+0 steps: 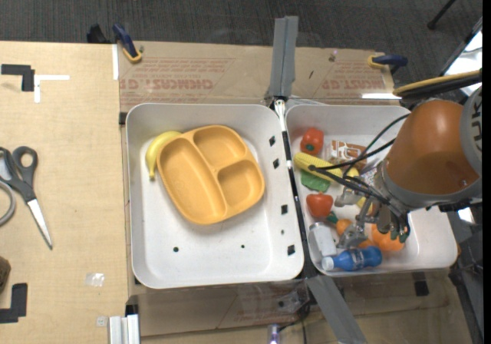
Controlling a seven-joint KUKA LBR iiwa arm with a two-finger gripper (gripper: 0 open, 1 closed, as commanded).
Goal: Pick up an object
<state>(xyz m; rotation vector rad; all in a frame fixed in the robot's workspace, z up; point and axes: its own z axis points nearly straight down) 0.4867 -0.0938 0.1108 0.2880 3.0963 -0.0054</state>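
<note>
The right bin (430,254) holds a heap of toy foods. Among them are a red pepper (311,140), a yellow piece (310,163) with a green one (314,179) beside it, and a red piece (319,203). There are also an orange fruit (387,239), a blue bottle (357,259) and a white item (322,239). My gripper (359,229) reaches down into the front middle of this bin. It is just above the blue bottle, between the red piece and the orange fruit. The orange wrist band (431,152) hides the bin's right part.
The left bin (207,258) carries a yellow divided plate (209,173) with a banana (157,149) tucked under its left rim. Scissors (27,189) lie on the wooden bench at the far left. A grey divider post (282,58) stands behind the bins.
</note>
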